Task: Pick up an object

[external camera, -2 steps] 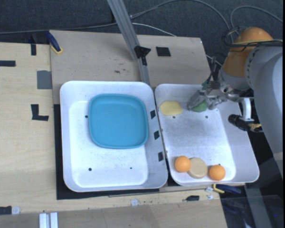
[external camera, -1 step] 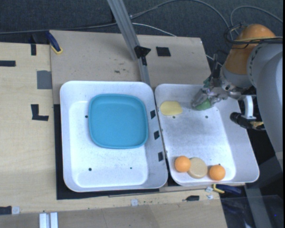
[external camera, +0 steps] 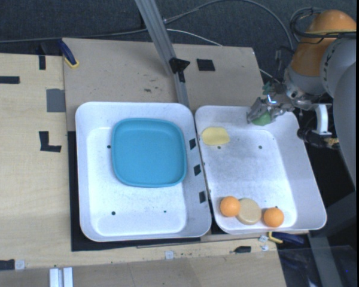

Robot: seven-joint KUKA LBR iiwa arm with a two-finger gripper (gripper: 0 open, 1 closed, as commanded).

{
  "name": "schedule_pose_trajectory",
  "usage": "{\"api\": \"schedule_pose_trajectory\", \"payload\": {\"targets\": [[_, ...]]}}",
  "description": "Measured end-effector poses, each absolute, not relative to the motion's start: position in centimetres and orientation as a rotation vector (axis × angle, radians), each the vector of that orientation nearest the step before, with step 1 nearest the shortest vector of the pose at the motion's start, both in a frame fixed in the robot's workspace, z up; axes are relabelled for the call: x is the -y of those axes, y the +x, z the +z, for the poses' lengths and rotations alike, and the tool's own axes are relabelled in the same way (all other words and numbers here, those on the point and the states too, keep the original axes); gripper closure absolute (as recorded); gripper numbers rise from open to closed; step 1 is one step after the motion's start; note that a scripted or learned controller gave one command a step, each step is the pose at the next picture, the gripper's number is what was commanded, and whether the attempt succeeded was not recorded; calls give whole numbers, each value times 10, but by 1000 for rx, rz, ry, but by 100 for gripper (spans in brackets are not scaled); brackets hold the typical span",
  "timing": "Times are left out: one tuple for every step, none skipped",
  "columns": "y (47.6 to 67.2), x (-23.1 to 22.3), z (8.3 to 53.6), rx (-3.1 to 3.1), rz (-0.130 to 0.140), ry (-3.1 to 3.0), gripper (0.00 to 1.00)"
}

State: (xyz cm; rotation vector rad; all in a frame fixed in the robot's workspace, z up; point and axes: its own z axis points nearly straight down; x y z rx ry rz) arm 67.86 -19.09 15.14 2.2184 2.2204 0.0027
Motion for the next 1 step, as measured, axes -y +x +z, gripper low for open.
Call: {"api": "schedule_pose_trajectory", "payload": {"targets": [[679, 191, 203, -2220, 3, 2219, 100]]}}
